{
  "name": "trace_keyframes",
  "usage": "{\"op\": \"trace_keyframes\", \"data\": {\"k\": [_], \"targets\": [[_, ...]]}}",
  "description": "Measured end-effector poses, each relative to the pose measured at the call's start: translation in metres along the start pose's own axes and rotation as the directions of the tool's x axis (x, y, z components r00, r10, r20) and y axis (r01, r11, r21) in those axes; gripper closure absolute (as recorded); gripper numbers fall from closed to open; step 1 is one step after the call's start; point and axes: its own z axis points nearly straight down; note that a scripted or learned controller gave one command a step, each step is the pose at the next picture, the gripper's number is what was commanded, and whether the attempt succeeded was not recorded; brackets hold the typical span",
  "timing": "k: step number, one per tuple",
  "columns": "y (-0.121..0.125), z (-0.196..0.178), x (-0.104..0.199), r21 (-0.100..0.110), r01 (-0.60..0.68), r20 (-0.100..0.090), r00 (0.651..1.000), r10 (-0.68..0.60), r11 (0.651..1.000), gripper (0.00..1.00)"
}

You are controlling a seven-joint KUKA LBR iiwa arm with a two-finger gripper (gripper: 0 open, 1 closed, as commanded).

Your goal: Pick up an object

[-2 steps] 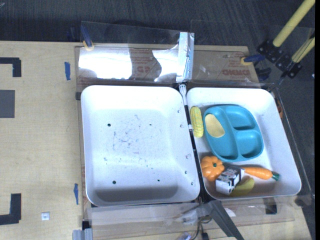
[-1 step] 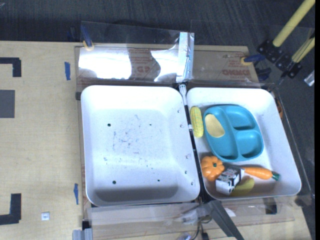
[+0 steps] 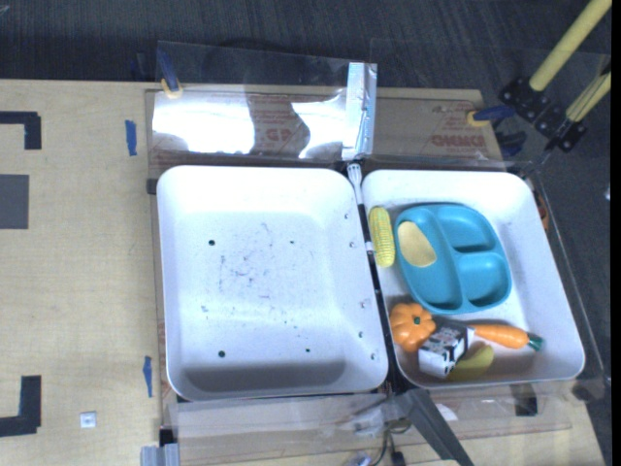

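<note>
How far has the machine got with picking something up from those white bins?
Nothing looks done yet. All the items lie in the right bin: a blue divided plate, a corn cob beside it, a small orange pumpkin, a carrot and a small black-and-white item. None looks lifted. The left bin shows only scuff marks. The whole pick is left: reaching in, gripping one item and raising it.

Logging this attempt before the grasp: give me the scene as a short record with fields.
left bin: shallow white plastic bin, scuffed floor
right bin: shallow white plastic bin
tray: blue divided plastic tray, holding a yellow oval piece
beside tray: yellow toy corn cob, along the left wall
front row: orange toy pumpkin, small black-and-white carton, orange toy carrot
</note>
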Motion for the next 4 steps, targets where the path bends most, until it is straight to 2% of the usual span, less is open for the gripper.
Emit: {"op": "trace_keyframes", "data": {"k": [1,2,3,4], "targets": [[-0.038,0.0,0.013,0.0,0.306,0.001,0.952,-0.306,0.952,1.0],[-0.026,0.001,0.022,-0.001,0.621,0.001,0.784,-0.621,0.784,1.0],[0.001,0.0,0.045,-0.001,0.794,0.001,0.608,-0.794,0.608,1.0],[0.077,0.037,0.042,-0.004,0.795,-0.001,0.606,-0.795,0.606,1.0]]}}
